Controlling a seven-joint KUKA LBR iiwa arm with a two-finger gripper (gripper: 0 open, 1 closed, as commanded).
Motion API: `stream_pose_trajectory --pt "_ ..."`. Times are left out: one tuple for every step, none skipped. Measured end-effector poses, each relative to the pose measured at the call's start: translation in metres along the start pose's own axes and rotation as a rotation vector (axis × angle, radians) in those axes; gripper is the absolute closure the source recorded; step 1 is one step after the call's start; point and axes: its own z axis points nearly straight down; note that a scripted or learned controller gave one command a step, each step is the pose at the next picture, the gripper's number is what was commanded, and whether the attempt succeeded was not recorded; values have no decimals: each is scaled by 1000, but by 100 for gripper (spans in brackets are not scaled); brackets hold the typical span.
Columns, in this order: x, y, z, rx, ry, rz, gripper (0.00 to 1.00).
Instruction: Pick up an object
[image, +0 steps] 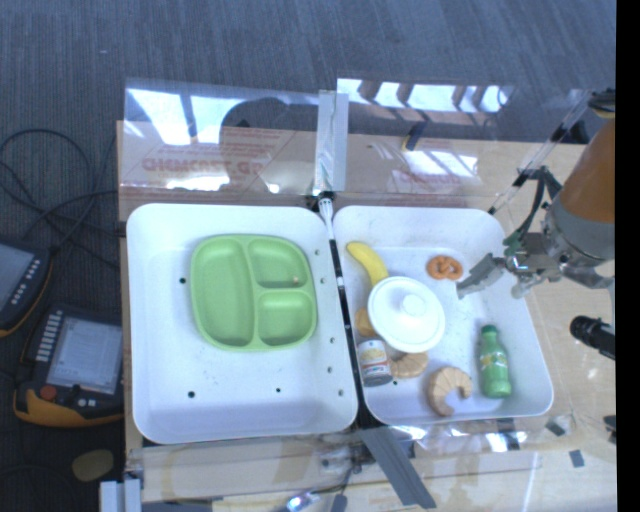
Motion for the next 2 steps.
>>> stream_pose_trajectory --pt "-33 -16 88 2 1 23 0" --pt "-22 -33 126 -17 2 -80 0"
